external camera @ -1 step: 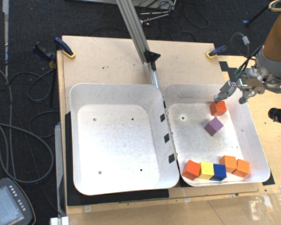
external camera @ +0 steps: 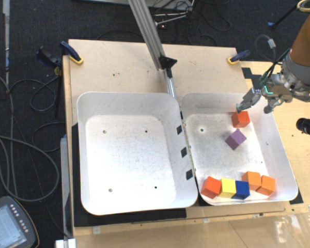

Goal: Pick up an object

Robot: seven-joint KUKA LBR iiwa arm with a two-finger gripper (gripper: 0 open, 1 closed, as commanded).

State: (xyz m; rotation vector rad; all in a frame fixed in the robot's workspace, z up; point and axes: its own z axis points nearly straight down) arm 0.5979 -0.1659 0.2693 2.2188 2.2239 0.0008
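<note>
tool – fingers apart, holding nothing | above orange cube | right bin

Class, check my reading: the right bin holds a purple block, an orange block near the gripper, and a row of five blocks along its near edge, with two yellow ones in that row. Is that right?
Not quite. The camera view shows the row has just one yellow block; the others are three orange and one blue block. The rest stands: the purple block and the orange block near the gripper lie in the right bin.
</note>
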